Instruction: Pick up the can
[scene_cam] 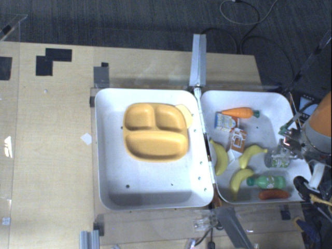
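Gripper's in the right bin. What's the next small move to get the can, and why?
Probably slide the gripper toward the view's left and slightly up, at a raised height. It sits near the right bin's right wall; what looks like the can lies further left, below the carton. A banana lies between them, so crossing above it seems safer.

Wood bench (pixel 52 154) w/ 2 white bins (pixel 104 154) side-by-side

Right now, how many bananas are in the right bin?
3. One yellow banana lies by the bin's left wall, a second at its centre, a third just below, beside the green bottle. The arm may hide more.
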{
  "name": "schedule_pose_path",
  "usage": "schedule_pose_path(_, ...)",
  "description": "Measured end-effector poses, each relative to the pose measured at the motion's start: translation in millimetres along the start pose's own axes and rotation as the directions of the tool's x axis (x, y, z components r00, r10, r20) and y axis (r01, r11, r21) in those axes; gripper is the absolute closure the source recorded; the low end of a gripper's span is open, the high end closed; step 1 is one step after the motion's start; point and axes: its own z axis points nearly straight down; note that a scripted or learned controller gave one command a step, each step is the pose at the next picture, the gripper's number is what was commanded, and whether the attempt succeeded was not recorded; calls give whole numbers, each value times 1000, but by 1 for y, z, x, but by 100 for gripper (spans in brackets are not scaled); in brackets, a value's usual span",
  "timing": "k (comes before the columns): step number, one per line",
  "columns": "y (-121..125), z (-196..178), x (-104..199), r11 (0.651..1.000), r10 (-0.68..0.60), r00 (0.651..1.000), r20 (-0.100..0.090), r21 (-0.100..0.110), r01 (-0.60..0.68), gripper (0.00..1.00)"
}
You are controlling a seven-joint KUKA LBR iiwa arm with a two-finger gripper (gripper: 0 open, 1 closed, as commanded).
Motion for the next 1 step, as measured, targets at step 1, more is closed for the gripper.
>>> schedule_pose_path(1,-24,-95,37,739,672,740,30,27,-673,100)
